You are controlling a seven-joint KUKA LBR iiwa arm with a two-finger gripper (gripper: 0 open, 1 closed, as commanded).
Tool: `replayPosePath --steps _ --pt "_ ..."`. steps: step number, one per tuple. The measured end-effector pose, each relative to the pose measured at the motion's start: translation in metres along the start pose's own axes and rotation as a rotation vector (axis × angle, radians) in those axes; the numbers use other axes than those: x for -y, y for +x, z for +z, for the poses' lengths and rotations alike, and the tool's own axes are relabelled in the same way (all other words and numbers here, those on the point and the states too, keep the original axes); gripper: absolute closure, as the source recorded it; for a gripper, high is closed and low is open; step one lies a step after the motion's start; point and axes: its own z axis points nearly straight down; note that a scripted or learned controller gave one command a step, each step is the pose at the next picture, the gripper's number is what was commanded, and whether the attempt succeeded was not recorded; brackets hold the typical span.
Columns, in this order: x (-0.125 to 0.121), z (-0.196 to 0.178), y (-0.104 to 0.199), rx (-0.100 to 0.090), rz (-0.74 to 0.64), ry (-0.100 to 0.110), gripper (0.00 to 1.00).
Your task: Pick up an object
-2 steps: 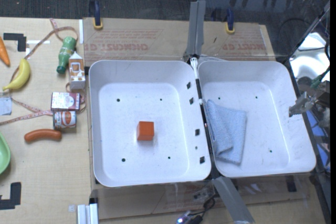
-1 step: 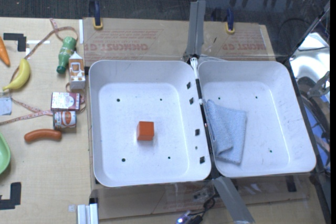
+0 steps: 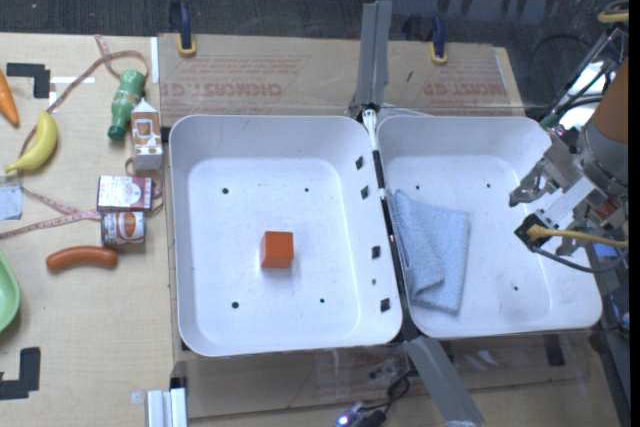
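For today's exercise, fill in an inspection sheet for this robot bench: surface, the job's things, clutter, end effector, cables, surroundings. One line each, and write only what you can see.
Surface: two white bins side by side, left bin and right bin, on a cardboard-covered bench.
Job's things: orange block near the middle of the left bin; blue cloth, crumpled, along the right bin's left side.
Clutter: banana, green bottle, can, sausage and small cartons on the table left of the bins.
End effector: end effector over the right bin's right side, fingers open, holding nothing.
Cables: yellow cable by the wrist.
Surroundings: dark floor beyond the bench.
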Motion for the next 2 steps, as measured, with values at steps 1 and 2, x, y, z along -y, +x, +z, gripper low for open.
replayPosePath --steps 1,2 --pt "-0.081 0.002 -0.040 0.000 0.101 0.000 0.00" --pt "-0.070 0.157 -0.059 -0.015 0.376 0.006 0.00"
